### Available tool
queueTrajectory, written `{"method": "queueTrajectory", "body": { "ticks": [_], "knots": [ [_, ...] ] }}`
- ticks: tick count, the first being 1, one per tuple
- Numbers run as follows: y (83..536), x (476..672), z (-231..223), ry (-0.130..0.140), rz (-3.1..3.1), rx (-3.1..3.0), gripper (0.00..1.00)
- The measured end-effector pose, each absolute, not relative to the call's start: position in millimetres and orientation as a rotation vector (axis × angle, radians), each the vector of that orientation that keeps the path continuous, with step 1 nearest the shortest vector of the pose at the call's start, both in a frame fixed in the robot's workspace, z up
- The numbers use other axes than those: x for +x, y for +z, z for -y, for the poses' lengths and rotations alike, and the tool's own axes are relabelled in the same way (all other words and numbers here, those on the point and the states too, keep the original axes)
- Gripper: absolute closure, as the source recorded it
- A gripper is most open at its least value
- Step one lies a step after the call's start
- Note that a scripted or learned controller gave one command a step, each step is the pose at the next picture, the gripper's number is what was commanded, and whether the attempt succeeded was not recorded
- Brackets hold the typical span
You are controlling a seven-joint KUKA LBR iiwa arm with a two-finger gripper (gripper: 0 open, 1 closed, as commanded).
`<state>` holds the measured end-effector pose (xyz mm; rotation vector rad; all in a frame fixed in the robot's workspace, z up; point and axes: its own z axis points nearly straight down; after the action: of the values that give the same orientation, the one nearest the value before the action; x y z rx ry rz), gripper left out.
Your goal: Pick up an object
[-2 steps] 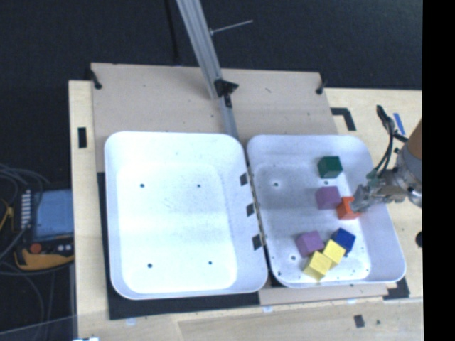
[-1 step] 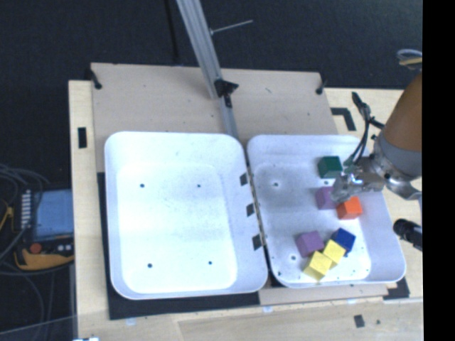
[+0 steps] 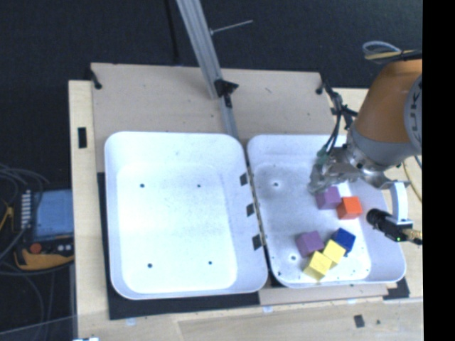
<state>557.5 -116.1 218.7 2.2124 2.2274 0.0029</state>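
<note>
hand (image 3: 323, 178): low in right bin (image 3: 284, 162), frame right, just above purple block (image 3: 328, 197) (orange block (image 3: 350, 207) touching it) | finger state: cannot tell | nothing seen held

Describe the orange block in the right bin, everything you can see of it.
The orange block is a small cube-like piece, plain matte orange with no markings visible. It lies flat on the floor of the right bin, toward the far right side. A purple block sits right against its left side, apparently touching. The gripper is just up-left of it, over the purple block, not on the orange one. A blue block lies below it, apart.
</note>
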Motion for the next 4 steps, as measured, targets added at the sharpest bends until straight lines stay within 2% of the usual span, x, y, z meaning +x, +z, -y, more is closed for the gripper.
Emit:
{"method": "queueTrajectory", "body": {
  "ticks": [1, 2, 3, 4],
  "knots": [
    [232, 574.5, 70, 0.002, -2.225, 2.216, 1.00],
    [243, 601.0, 27, 0.005, -2.228, 2.212, 1.00],
    [231, 624.3, -18, 0.002, -2.227, 2.213, 1.00],
    [243, 644.7, -62, 0.005, -2.228, 2.213, 1.00]
  ]
}}
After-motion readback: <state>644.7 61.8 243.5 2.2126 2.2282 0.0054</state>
